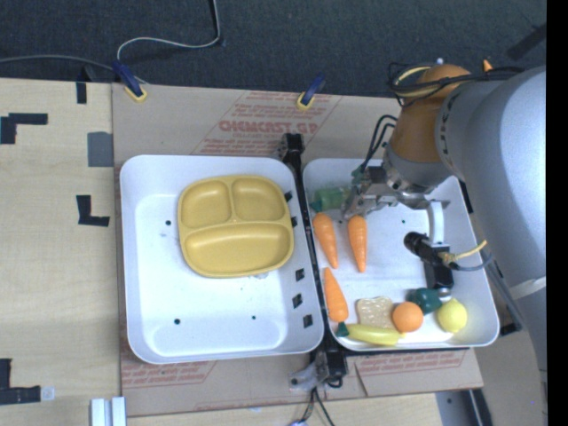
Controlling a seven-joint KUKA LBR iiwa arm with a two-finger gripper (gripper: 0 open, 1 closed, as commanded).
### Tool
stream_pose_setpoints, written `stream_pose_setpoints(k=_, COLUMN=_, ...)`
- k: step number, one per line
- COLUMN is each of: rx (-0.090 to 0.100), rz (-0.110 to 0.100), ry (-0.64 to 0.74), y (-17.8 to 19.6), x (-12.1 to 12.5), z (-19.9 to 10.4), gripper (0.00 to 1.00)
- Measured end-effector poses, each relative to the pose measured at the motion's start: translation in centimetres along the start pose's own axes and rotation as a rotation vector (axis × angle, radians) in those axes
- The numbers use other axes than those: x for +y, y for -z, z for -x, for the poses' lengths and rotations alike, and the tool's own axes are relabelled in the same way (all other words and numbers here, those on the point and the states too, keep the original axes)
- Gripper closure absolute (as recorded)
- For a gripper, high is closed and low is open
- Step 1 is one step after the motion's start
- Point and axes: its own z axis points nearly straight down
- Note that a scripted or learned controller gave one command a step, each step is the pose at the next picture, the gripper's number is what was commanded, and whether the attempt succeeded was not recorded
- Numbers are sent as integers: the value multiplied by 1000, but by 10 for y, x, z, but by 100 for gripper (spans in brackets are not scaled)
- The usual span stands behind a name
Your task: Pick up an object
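Bench carries two shallow white bins side by side on brown cardboard. Left bin (146, 264) holds a yellow divided plate (236, 224), lying flat toward the bin's 12 o'clock half.

Right bin (475, 238) holds the toy food. Three carrots lie there: one (325, 239) against the bin's 9 o'clock wall, a second (358, 242) just beside it toward 3 o'clock, a third (335, 295) below them toward 7 o'clock. Along the 6 o'clock edge sit a banana (373, 334), a cracker (374, 311) touching it, an orange (407, 317), a dark green item (429, 299) of unclear kind and a lemon (452, 315) — all closely grouped. A green object (325, 199) rests in the 10 o'clock corner, partly hidden.

Arm (506, 149) enters from 3 o'clock, its orange band (417, 136) above the wrist. Gripper (359, 204) sits low over the bin's 11 o'clock area, directly above the top end of the second carrot and near the green object. Whether it is apart, together or clamped on anything cannot be told at this angle — contact with the carrot is likewise unclear
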Motion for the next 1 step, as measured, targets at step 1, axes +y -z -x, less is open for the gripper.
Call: stream_pose_setpoints(k=1, rx=7, rz=-2, ry=4, y=162, x=-12, z=-68, gripper=100)
